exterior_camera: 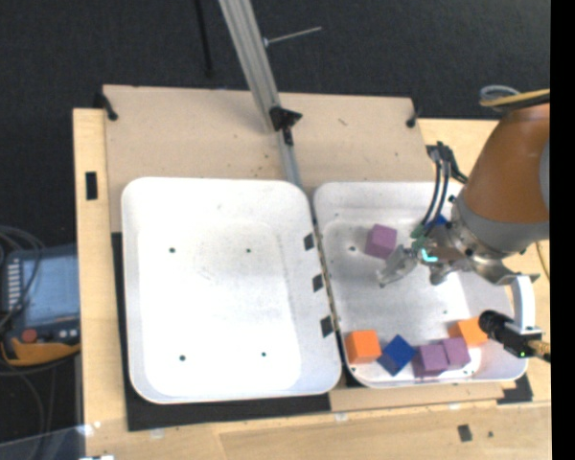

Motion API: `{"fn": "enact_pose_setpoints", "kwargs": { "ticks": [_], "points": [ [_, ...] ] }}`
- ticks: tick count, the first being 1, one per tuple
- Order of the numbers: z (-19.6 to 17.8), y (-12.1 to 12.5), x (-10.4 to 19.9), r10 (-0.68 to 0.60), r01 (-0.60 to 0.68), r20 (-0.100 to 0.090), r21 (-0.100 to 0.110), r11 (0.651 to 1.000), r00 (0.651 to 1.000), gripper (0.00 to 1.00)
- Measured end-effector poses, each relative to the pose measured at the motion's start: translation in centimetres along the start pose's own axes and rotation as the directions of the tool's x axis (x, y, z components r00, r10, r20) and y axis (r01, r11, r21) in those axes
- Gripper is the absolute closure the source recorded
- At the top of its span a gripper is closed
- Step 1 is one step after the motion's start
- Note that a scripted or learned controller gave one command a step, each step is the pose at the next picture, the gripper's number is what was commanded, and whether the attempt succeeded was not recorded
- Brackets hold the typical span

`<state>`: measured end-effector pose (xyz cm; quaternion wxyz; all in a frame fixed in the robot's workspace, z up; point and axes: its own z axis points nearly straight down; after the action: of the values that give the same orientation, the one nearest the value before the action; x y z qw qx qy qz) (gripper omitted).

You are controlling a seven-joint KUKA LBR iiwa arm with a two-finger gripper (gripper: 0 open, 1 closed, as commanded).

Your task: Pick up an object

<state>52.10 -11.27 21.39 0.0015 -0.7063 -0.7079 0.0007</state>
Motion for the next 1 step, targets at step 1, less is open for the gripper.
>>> {"fn": "enact_pose_setpoints", "kwargs": {
  "ticks": [1],
  "points": [
    [-0.15,0.07,-0.06,0.004,-0.004,0.001,-0.004,1.0,1.0,0.0]
  ]
}}
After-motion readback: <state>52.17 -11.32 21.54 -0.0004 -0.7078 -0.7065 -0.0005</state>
